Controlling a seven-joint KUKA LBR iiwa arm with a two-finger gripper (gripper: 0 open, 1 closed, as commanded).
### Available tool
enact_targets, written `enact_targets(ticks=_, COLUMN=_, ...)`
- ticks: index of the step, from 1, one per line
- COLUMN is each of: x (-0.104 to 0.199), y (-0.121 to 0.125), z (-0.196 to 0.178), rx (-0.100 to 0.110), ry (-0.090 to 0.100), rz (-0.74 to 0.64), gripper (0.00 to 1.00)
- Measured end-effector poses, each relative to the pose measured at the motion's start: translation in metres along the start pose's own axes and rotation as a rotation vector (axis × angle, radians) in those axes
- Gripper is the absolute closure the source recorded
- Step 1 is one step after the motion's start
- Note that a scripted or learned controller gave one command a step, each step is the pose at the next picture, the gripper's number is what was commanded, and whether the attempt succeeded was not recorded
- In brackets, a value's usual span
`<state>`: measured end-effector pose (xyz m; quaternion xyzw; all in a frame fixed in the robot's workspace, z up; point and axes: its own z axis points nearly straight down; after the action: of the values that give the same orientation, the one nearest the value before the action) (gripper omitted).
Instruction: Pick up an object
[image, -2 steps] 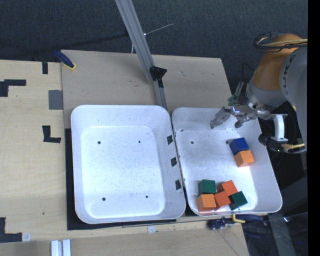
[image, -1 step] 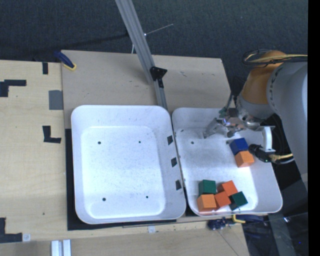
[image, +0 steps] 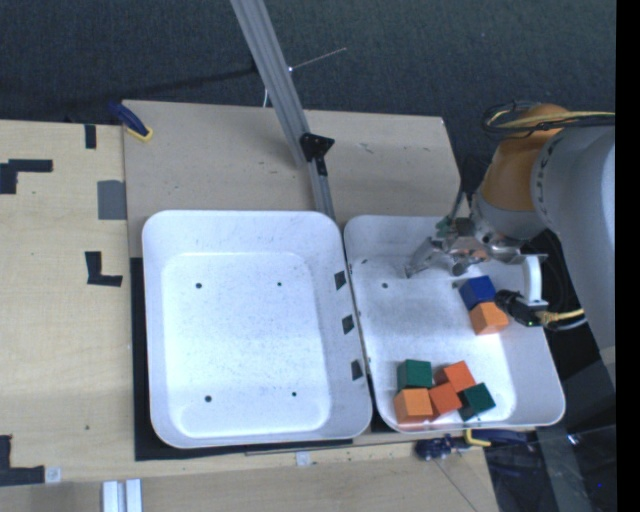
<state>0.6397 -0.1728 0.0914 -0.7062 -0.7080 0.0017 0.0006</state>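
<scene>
Over the right bin (image: 375, 300) the gripper (image: 425, 258) hangs low at the far end, its grey fingers pointing left toward the bin's bare floor. Nothing sits between them as far as I can see, and whether the jaws are wide or narrow I cannot tell at this size. So by my reading the pick is not yet done: no block is lifted, and every block rests on the bin floor

Just beside the wrist, on its near side, lie a blue block (image: 477, 291) and an orange block (image: 489, 318), touching or nearly so. They are the nearest candidates, though they sit behind the fingertips rather than under them. At the bin's near end there is a tight cluster: a green block (image: 414, 374), a second orange one (image: 412, 404), a red-orange pair (image: 451, 388) packed together, and a dark green block (image: 477, 399) at the right. These press against each other, which I judge would make a clean grasp harder there

What is left is the whole grasp: settle over one block, close, and lift

Beside it the left bin (image: 160, 300) shows only its speckled white floor with a few dark dots
</scene>
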Motion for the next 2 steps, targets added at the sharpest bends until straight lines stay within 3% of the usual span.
enact_targets(ticks=1, x=0.001, y=0.0, z=-0.01, rx=0.0, ry=0.0, rz=-0.001, gripper=1.0)
enact_targets(ticks=2, x=0.009, y=-0.003, z=-0.059, rx=-0.007, ry=0.001, rz=0.0, gripper=1.0)
